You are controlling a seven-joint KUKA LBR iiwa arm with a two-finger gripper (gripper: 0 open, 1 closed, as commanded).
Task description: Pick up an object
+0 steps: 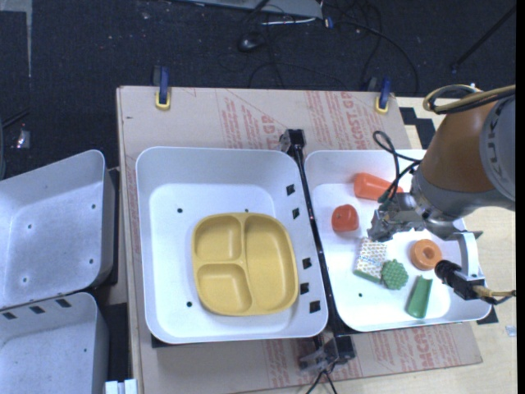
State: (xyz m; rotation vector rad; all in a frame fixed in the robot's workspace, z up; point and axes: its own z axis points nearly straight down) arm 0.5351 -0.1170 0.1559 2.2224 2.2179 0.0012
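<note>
The right bin point(344, 310) holds several small objects. An orange carrot-like piece point(371, 185) lies at its back, with a red cup-like piece point(344, 217) just in front of it. Nearer the front are a checkered sponge-like square point(371, 258), a green knobbly ball point(394, 274), an orange ring point(425, 254) and a green cylinder point(419, 296). My gripper point(385, 225) hangs low over the bin's middle, just above the checkered square and right of the red piece. The wrist hides its fingers.
The left bin point(164, 302) holds a yellow divided plate point(244, 263). A black divider point(308, 228) runs between the bins. The arm's orange band point(459, 150) covers the right bin's far right corner. Blue clamps point(162, 87) hold the board's back edge.
</note>
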